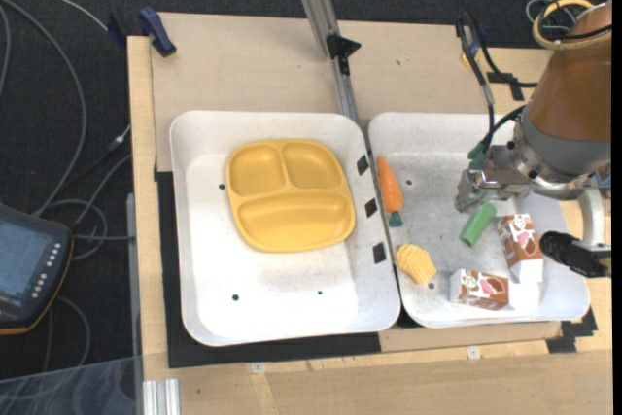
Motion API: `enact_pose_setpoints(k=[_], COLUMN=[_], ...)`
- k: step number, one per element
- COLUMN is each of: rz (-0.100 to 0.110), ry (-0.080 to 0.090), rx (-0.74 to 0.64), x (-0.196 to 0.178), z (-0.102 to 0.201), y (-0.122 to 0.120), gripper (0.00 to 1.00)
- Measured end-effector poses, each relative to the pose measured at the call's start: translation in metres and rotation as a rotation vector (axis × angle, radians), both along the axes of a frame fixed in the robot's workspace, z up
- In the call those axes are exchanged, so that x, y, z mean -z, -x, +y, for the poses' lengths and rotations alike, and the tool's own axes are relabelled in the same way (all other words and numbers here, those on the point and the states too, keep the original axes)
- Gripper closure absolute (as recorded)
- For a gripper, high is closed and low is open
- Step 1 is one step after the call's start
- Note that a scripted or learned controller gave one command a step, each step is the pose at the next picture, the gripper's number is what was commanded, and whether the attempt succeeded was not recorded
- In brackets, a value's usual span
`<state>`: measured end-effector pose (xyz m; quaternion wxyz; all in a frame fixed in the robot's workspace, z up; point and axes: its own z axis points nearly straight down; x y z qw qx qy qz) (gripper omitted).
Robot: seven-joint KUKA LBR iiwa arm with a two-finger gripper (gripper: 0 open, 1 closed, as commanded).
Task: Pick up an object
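In the right bin [428, 139], my gripper [473, 197] hangs over the middle, directly above the upper end of a small green cylinder [477, 225]. The cylinder lies tilted and part of it is hidden under the gripper, so I cannot tell whether it is gripped. An orange carrot [390, 187] lies by the bin's left wall. A yellow corn cob [416, 262] sits at the front left. Two brown and white cartons lie near the front right, one [522, 246] beside the cylinder and one [483, 289] by the front rim.
The left bin [194, 238] holds a yellow divided plate [290, 193]. A metal pole [321, 5] rises at a slant from between the bins. The arm's grey and orange body [573, 102] covers the right bin's far right corner.
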<state>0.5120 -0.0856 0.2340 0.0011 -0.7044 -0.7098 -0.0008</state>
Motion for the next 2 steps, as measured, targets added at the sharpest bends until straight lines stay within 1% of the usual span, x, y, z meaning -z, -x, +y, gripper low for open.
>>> enact_pose_setpoints(k=[1, 2], rz=[0.002, 0.000], ry=[-0.001, -0.001], rx=[0.001, -0.001], x=[0.008, 0.008], z=[0.049, 0.112], y=[-0.002, -0.003], gripper=[1.00, 1.00])
